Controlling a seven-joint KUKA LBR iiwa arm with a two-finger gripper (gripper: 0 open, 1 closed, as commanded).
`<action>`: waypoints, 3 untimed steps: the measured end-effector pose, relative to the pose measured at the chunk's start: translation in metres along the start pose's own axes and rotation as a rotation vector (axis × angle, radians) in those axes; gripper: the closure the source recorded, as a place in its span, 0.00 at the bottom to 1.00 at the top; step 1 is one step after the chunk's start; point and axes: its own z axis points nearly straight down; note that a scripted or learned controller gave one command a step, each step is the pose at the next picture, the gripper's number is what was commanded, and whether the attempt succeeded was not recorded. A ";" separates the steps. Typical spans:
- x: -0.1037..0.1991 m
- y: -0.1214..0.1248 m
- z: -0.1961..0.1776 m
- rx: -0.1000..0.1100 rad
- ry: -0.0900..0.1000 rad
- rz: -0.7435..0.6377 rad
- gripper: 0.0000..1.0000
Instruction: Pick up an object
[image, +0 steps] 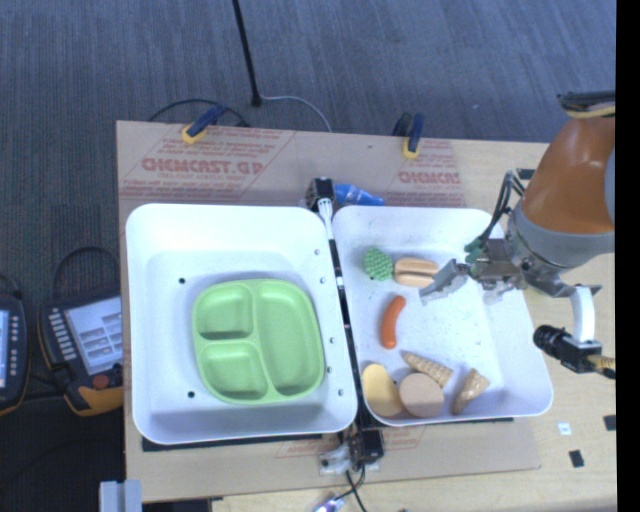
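Note:
The right bin (520, 340) holds several toy foods: a green textured piece (377, 263), a hot-dog bun (416, 269), an orange-red sausage (392, 320), a waffle cone (428, 366), a yellow round piece (375, 388), a tan round piece (421, 396) and a small tan pastry (468, 388). My gripper (468, 287) hangs over the bin's upper middle, just right of the bun, open. One finger (440, 283) points left toward the bun, and nothing sits between the fingers.
The left bin (150, 300) holds a green divided plate (258, 338). A blue-and-black tool (340, 194) lies at the top where the bins meet. Clamps sit on the board's far edge, and devices with cables lie on the floor at left.

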 end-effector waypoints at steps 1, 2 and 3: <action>0.018 0.022 0.111 0.004 0.000 0.166 0.00; 0.027 -0.005 0.142 -0.012 -0.004 0.145 0.00; 0.026 -0.004 0.130 -0.016 -0.005 0.147 1.00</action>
